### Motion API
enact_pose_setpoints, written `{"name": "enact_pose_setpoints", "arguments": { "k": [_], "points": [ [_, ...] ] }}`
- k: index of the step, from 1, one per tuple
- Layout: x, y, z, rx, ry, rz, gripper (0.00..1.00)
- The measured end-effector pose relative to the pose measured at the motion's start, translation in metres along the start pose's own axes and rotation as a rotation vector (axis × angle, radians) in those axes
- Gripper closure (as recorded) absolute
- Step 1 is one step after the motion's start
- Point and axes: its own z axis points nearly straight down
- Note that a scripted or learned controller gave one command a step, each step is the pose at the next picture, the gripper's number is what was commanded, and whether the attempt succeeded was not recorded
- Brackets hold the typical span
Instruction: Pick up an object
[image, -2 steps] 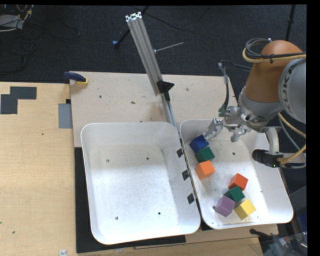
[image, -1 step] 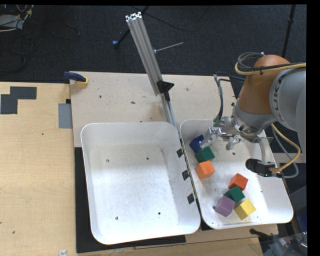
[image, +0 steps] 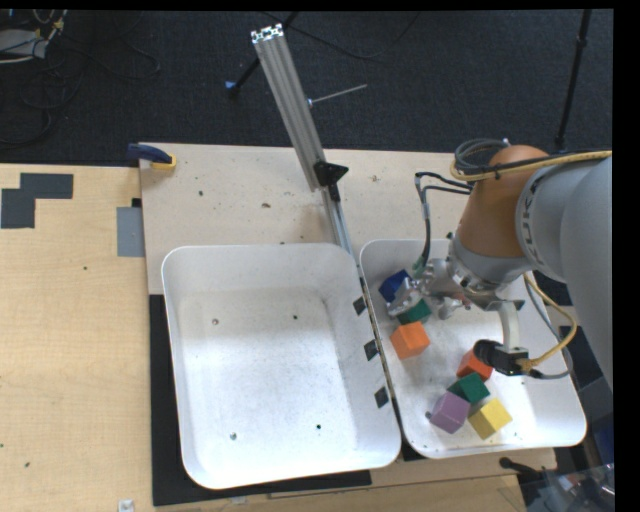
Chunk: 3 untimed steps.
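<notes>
Yellow cube, purple cube and orange cube lie near gripper.

The pale bench bears two white bins, plus what looks like a blue clamp.

The two bins look like white plastic: the left bin is matt and speckled with small dark marks, and the right bin beside it has a smoother, cleaner rim. Behind the left bin, the bench appears to be pale wood or board, matt and spotted. A ribbed metal rail with a dull silver sheen slants up from the bins' shared edge. The arm has a smooth grey casing with a glossy orange band. Inside the right bin, the orange block, purple block and yellow block look matt and soft-edged, perhaps foam.
</notes>
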Motion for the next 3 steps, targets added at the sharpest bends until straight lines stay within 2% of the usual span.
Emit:
{"name": "enact_pose_setpoints", "arguments": {
  "k": [1,2,3],
  "points": [
    [-0.003,0.001,-0.013,-0.004,-0.001,0.008,1.0],
    [-0.004,0.006,-0.057,-0.009,-0.002,0.003,1.0],
    [-0.012,0.0,-0.116,-0.011,-0.002,0.009,1.0]
  ]
}}
